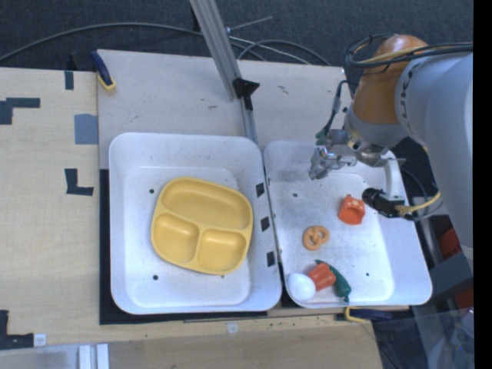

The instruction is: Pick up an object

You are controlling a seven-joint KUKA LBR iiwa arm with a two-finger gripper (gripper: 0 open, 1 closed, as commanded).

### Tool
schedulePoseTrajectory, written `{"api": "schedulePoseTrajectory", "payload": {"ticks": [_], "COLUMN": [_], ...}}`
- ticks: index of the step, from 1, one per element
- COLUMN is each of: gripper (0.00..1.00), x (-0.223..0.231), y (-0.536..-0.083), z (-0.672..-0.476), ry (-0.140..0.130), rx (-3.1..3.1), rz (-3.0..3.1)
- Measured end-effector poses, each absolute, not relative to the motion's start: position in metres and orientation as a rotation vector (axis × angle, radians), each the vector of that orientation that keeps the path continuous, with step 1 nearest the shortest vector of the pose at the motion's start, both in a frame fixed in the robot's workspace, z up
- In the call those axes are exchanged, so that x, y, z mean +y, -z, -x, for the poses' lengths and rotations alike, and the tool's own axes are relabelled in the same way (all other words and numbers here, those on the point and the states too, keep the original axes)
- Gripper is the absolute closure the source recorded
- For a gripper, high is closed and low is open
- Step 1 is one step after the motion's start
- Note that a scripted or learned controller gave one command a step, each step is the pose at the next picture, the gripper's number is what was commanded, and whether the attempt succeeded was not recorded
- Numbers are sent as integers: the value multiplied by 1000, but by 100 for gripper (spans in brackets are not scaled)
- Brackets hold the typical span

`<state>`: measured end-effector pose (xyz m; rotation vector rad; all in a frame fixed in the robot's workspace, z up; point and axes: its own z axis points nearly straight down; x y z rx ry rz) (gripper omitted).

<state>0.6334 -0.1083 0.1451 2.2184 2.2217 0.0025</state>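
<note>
Pretzel (314,237) lies in right white bin (400,271).

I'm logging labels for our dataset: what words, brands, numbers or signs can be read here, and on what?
None can be read. The yellow divided plate, both white bins, the toy food and the arm show no print. The dark tape pieces on the bench are plain shapes, not letters.

- You are looking at a robot lab, not a home.
- A big grey arm (430,91) reaches over two white bins (123,206) on a taped bench (46,206) with loose cables (115,31).
</note>
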Motion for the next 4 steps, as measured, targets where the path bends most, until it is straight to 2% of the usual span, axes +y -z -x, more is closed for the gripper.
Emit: {"api": "schedulePoseTrajectory", "payload": {"ticks": [2, 4], "gripper": [100, 100], "x": [-124, -19], "y": [-243, -244], "z": [-627, -617], "ry": [-4, -1], "rx": [2220, 2232], "rz": [-2217, -2215]}}
